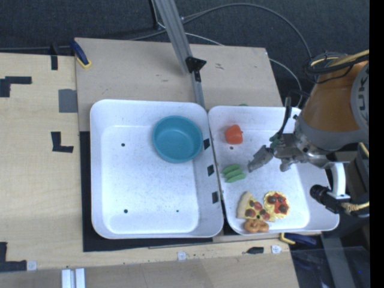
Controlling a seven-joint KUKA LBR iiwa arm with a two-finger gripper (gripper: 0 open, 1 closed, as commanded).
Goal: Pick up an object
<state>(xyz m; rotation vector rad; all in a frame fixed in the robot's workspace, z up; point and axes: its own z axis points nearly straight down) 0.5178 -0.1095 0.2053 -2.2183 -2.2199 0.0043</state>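
Note:
The right bin (312, 218) holds a small red-orange object (234, 134) near its back left, a green ridged object (234, 173) by its left wall, and toy pizza slices (264, 207) at the front. In the left bin (120, 185) a blue bowl (177, 138) sits at the back right. My gripper (269, 164) hangs over the middle of the right bin, to the right of the green object and above the pizza slices. It stands open, its fingers spread, with nothing between them.
A slanted grey metal pole (177, 32) crosses the back of the bench and ends near the seam between the bins. Black cables (252, 11) loop behind the right bin. The arm's orange band (336, 101) covers the right bin's far right corner.

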